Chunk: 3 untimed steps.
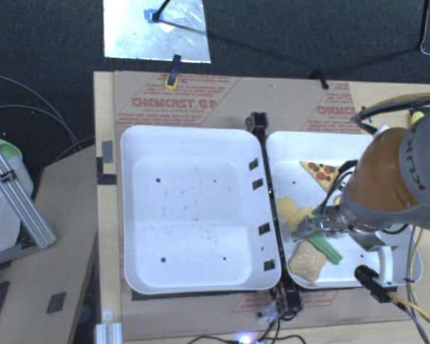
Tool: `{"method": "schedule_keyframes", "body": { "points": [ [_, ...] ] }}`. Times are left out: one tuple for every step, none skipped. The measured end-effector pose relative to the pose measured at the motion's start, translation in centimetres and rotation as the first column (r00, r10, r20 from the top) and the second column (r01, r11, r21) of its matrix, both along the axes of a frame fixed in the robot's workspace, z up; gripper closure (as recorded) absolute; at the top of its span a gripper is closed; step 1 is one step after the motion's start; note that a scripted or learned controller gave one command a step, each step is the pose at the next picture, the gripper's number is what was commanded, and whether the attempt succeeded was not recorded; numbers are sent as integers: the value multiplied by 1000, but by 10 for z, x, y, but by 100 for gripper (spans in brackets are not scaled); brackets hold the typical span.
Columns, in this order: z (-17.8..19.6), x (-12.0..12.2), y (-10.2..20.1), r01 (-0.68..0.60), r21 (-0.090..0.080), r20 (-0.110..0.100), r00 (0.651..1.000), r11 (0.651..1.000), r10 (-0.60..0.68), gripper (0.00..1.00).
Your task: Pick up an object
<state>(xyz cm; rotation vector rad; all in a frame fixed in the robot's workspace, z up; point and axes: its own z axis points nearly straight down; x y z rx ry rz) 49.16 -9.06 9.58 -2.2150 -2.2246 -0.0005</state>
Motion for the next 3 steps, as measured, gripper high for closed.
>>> {"method": "schedule_keyframes", "body": {
  "points": [
    [-11, 60, -1, -1, -3, 7, 1000, 1000, 1, 0],
    [93, -7, 57, -4, 1, 4, 1000, 1000, 4, 0],
    [89, -5, 44, 4, -2, 4, 1000, 1000, -4, 0]
  ]
}}
